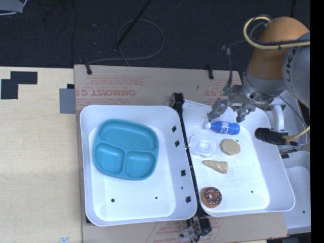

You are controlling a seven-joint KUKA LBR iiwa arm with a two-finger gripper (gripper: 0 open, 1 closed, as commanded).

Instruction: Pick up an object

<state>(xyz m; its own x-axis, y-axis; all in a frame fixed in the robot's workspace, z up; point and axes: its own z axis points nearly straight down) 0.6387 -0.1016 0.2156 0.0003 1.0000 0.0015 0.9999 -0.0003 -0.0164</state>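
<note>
While the grey arm is reaching into the right-hand bin [273, 186], its pincer [232, 111] is hanging with its two fingers spread wide apart and nothing between them. Directly beneath it, just a touch toward the near side of the bin, a small blue bottle [225, 128] is lying on its side — white cap pointing away from the arm, toward the divider [183, 146] between the bins. Its long axis is running across the gap between the fingers rather than along it, with one finger standing past each end of the bottle, so I judge the pincer would need to turn at the wrist, or else close on the bottle end to end, before coming down.

Farther out from the pincer, toward the front of the bin, other things are waiting: a clear round lid [201, 147] beside a tan cookie [230, 147], then a pale wedge [216, 166], and well beyond those a chocolate doughnut [211, 197] at the front corner. None of them is touching the bottle, so nothing seems to be blocking a straight descent — the back wall of the bin is the closest obstacle. Well off past the divider, a blue sectioned plate [125, 150] is sitting in the left bin [101, 206].
</note>
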